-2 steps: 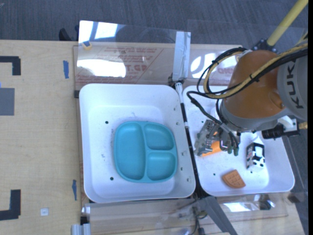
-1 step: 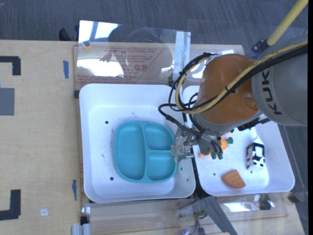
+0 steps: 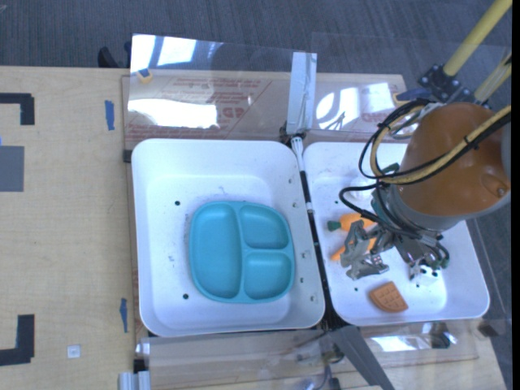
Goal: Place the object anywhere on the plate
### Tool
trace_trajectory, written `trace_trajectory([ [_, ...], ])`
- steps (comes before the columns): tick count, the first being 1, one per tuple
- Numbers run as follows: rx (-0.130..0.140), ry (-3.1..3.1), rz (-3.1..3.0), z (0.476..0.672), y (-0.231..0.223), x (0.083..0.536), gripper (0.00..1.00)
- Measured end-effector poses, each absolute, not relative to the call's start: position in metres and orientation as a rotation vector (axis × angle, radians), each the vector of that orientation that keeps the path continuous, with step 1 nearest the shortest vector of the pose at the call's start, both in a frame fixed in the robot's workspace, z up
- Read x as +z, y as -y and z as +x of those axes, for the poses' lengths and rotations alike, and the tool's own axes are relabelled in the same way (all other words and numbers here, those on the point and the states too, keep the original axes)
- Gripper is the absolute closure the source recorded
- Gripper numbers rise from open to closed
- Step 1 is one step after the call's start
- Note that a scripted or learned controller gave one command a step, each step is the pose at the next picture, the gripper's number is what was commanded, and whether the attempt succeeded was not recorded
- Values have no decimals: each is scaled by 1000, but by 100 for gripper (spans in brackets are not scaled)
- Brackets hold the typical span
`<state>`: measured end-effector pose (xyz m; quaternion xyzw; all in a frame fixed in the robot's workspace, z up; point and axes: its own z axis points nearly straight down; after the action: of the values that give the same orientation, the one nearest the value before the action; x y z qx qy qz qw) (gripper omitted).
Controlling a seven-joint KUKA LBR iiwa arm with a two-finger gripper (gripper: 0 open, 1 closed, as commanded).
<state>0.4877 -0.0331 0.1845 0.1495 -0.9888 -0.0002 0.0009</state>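
Observation:
A teal plate (image 3: 240, 250) with three compartments lies in the left white bin (image 3: 154, 177); nothing rests on it. My gripper (image 3: 363, 257) is low over the middle of the right bin (image 3: 463, 299), under the orange band of the arm (image 3: 451, 165). Small orange pieces (image 3: 348, 222), one with a green tip, lie right beside the gripper on its left, and part of them is hidden behind it. Whether one is touched I cannot tell. A tan-orange wedge-shaped object (image 3: 388, 298) lies apart, just in front of the gripper.
The ridge where the two bins meet (image 3: 309, 218) runs between the gripper and the plate. Clear plastic panels (image 3: 211, 88) stand behind both bins. Black cables (image 3: 390, 149) loop off the arm over the right bin's back.

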Motion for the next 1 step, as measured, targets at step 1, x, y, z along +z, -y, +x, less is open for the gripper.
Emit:
trace_trajectory([
  [1, -4, 2976, 1022, 539, -59, 185, 100],
])
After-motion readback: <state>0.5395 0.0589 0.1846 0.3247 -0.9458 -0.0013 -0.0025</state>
